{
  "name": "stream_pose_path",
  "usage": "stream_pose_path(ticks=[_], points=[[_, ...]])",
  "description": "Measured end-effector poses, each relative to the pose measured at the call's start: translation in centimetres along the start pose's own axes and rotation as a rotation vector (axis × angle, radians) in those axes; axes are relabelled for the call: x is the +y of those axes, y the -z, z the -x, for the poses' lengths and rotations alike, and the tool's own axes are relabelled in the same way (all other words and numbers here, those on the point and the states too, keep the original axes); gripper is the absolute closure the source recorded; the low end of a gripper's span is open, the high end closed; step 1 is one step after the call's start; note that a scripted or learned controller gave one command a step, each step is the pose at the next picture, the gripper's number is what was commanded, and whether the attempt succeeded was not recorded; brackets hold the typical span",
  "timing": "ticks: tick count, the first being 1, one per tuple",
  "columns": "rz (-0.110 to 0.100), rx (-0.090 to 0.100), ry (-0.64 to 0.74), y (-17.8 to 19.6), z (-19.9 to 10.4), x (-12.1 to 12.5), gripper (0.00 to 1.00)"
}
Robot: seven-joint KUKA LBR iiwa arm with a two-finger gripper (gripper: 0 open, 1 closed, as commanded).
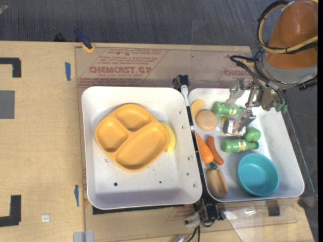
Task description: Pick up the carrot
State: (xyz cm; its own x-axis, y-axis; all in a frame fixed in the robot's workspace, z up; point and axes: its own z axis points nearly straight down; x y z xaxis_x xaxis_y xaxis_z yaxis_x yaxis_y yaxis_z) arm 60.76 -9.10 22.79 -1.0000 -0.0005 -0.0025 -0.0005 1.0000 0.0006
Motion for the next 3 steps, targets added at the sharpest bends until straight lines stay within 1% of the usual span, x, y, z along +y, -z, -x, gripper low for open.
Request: stream_pose_path(ticks=[1, 2, 3], points=[[0.002, -0.007, -0.201, -2.0, 4.3, 5.0, 0.0], [0.002, -0.005, 0.363, -2.9, 4.5, 9.0, 0.0], [-0.006, -0.028, 0.376, 20.6, 6.2, 8.1, 0.0]])
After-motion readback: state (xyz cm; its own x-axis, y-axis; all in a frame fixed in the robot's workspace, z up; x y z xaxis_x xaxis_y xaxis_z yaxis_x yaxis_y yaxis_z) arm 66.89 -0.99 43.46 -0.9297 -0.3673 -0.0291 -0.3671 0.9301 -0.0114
